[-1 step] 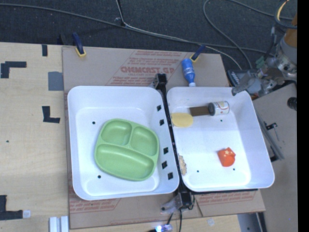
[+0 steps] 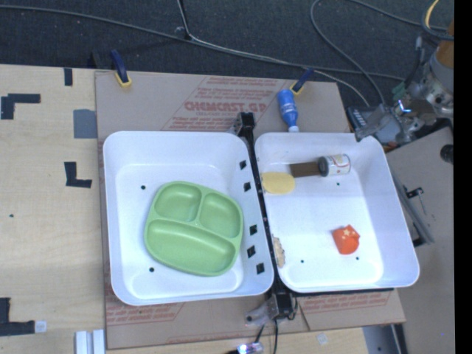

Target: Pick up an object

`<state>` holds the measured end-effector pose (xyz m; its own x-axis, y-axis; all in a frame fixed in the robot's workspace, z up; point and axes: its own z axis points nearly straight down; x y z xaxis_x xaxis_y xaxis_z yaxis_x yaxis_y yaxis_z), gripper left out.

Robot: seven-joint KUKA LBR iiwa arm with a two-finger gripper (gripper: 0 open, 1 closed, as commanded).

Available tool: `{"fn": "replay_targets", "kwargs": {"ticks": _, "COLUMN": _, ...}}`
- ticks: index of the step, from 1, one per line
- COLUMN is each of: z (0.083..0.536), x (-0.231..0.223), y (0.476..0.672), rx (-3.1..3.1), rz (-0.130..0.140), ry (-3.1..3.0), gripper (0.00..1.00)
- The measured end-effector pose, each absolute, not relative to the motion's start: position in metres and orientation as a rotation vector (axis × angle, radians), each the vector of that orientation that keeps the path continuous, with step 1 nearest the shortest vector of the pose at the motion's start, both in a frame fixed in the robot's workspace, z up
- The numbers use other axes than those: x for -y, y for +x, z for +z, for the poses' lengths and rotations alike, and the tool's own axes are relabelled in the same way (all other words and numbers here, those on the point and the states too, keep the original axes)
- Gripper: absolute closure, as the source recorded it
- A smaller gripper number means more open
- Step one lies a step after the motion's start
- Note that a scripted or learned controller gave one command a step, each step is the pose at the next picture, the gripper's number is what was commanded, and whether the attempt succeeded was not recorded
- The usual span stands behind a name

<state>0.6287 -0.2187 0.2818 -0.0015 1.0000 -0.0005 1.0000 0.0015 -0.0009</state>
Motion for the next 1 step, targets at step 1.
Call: {"fn": "replay_targets", "kwargs": {"ticks": 1, "z": 0.2387, "x": 0.2170, "y": 0.6303, "rx": 2.222, "rz": 0.005, "ry": -2.218, "gripper": 0.00}}
